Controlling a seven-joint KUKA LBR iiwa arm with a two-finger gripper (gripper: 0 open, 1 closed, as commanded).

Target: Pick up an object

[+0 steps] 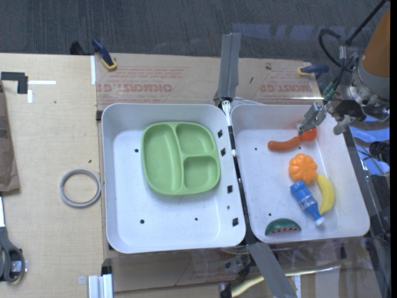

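The right bin (353, 185) holds an orange-red chili pepper (286, 143), a small orange pumpkin (303, 167), a yellow banana (325, 192), a blue bottle (306, 200) and a watermelon slice (283, 227). My gripper (324, 124) hangs over the bin's back right part, open, with nothing between its fingers. Its left finger (308, 121) stands just above the right end of the chili pepper; whether it touches the pepper is unclear. The pumpkin, bottle and banana lie in front of the gripper, apart from it.
The left bin (118, 210) bears a green divided plate (181, 158). A grey bar (229, 67) runs back from the seam between the bins. On the bench at left lie a tape ring (80, 187) and scissors (11, 262). Cables (335, 42) hang near the arm.
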